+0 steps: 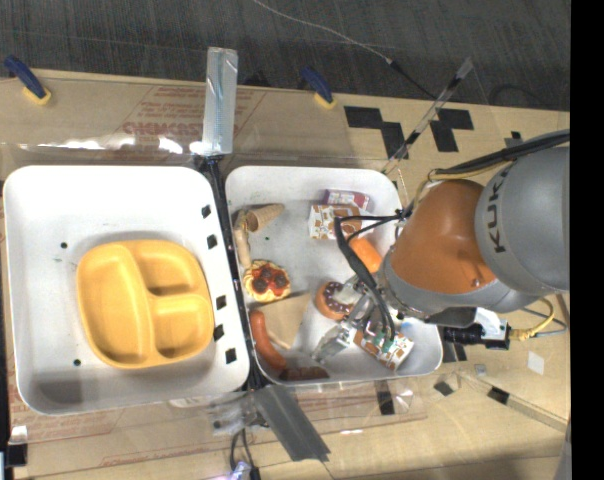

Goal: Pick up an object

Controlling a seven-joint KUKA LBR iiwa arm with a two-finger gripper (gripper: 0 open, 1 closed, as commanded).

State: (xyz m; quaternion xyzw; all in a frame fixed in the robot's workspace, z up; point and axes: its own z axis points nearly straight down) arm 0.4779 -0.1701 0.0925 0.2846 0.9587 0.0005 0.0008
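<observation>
Apparently our gripper [334, 340] hangs spread over the hot dog [265, 342]; we judge it light, smooth, best pinched across its middle.

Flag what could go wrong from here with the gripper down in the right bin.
1. The gripper sits low among crowded toy food: a chocolate donut, a hot dog and a small carton lie close by, so it may nudge or pinch the wrong one.
2. Working near the right bin's front wall, it could trap an item against it.
</observation>
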